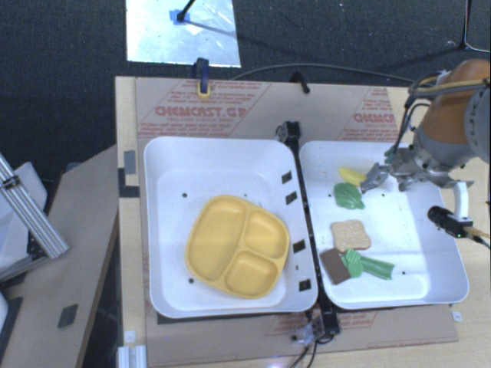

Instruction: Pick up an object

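Observation:
The right bin (441, 282) holds several small toy foods. A yellow piece (350, 175) lies near its back left, with a green leafy piece (349, 197) just in front of it. Nearer the front are a tan cracker (350, 235), a brown block (334, 266) and a green vegetable (370, 266). My gripper (390, 179) hangs over the back of the right bin, just right of the yellow piece. It is open with nothing between its fingers. The grey arm with its orange band (456, 106) rises behind it at the right.
A yellow three-compartment plate (238, 245) lies in the left bin (169, 205). A black divider (301, 205) runs between the two bins. A black cable end (453, 222) hangs over the right bin's right side. An aluminium rail (31, 213) stands at the far left.

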